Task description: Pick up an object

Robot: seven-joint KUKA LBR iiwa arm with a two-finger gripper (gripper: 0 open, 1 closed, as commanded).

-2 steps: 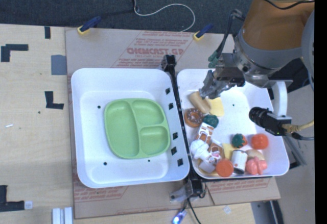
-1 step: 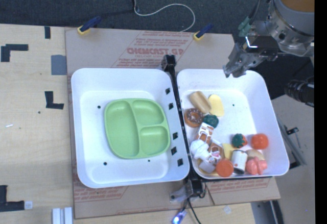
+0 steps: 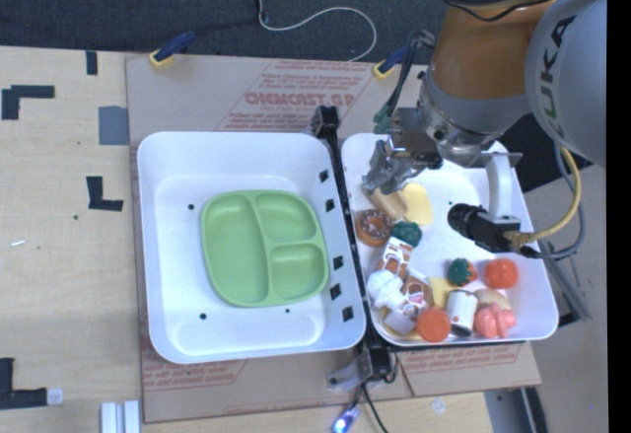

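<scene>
Gripper (image 3: 392,171) hangs low in the right bin (image 3: 532,318), just above a yellow toy (image 3: 412,203) amid crowded toy foods; its opening cannot be told; left bin (image 3: 163,224) holds a green divided plate (image 3: 264,247)

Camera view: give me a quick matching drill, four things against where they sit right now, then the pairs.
Things:
1. green divided tray
2. gripper
3. red tomato-like toy
4. blue-and-yellow clamp

Places:
A. at the cardboard's far left corner, outside both bins
B. over the far end of the right bin
C. lying in the left bin
D. near the right bin's right wall

Pairs: 1-C, 2-B, 3-D, 4-A
</scene>
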